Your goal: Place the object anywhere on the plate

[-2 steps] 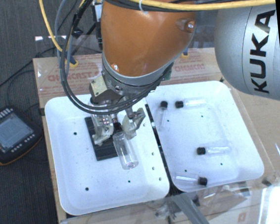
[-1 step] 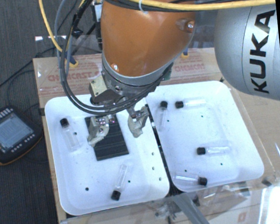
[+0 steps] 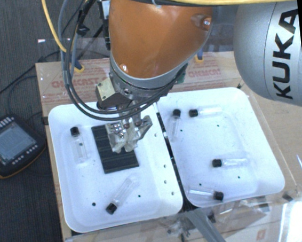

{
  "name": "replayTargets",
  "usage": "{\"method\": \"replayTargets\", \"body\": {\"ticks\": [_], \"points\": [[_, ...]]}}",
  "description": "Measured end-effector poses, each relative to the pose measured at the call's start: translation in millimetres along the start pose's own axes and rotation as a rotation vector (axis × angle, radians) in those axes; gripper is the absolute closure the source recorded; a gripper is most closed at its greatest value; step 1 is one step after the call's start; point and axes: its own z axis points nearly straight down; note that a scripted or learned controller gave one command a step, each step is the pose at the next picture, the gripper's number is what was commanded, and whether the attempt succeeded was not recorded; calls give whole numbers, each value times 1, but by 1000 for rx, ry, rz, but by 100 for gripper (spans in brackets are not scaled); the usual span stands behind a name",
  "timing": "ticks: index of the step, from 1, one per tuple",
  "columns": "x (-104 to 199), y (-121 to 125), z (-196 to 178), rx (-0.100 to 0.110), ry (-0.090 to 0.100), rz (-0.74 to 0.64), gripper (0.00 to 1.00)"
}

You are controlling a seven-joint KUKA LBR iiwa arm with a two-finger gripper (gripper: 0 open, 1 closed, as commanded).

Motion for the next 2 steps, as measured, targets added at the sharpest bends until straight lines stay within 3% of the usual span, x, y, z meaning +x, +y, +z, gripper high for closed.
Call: {"method": "replayTargets", "body": {"ticks": [1, 2], "points": [[-4, 0, 70, -3, 7, -357, 100], [-2, -11, 107, -7, 5, -672, 100]]}}
